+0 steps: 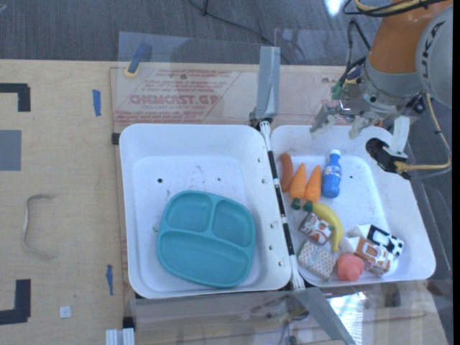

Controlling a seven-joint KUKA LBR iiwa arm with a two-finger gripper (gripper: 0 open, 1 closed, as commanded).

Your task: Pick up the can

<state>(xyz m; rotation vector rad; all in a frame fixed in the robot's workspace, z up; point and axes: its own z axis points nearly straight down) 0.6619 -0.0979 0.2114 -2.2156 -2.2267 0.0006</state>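
Note:
The can (314, 227) is small, with a red-brown and white label. It lies on its side in the right bin (413, 221), touching the left side of a banana (329, 220). My gripper (337, 123) hangs over the far rim of that bin, well behind the can and a little to its right. Its fingers are spread open and nothing is between them. The orange-banded wrist rises above it at the upper right.
Around the can are two carrots (307, 181), a sausage (286, 171), a blue bottle (331, 175), a patterned packet (316, 259), a red ball (350, 267) and small cartons (377, 249). The left bin (144, 149) holds a teal divided plate (207, 238).

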